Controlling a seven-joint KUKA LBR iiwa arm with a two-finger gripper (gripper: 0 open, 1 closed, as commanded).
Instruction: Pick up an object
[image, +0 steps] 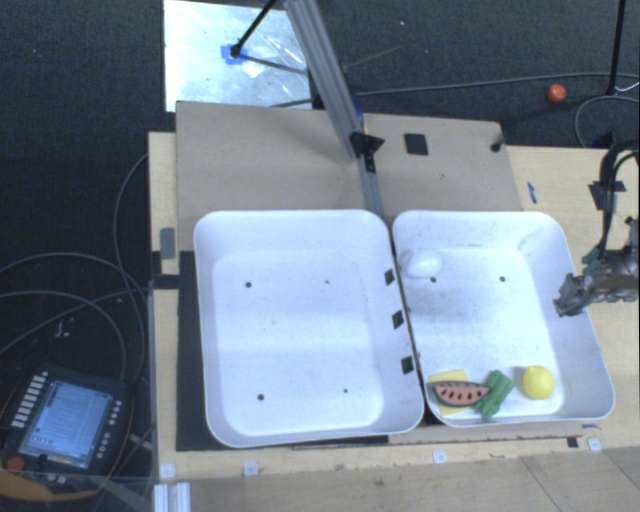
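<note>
Two shallow white bins side by side on a bench: left bin (215, 330) and right bin (560, 250), rims touching along the middle. In the right bin, near its front edge, a cluster of small toys: a watermelon slice (458, 392), red with a dark rind, lying flat; just behind and touching it, a pale yellow piece (449, 377), too small to identify; just to the right, a green object (494, 393), tilted, touching or almost touching the slice; beside that, slightly apart, a yellow lemon-like ball (538, 381). Up near the back left corner of the same bin, close to the shared rim, a small white rounded object (421, 264), hard to tell apart from the bin floor. At the right rim of the right bin, the gripper (572, 300), dark grey, low over the rim, well apart from the toys at the front. Cannot tell how wide it stands; nothing visible in its grasp. Off the bench to the lower left, on the dark floor, a control pendant (62, 420) with a lit screen and cables curling around it. Far back right on the floor, a small orange ball (556, 93).
</note>
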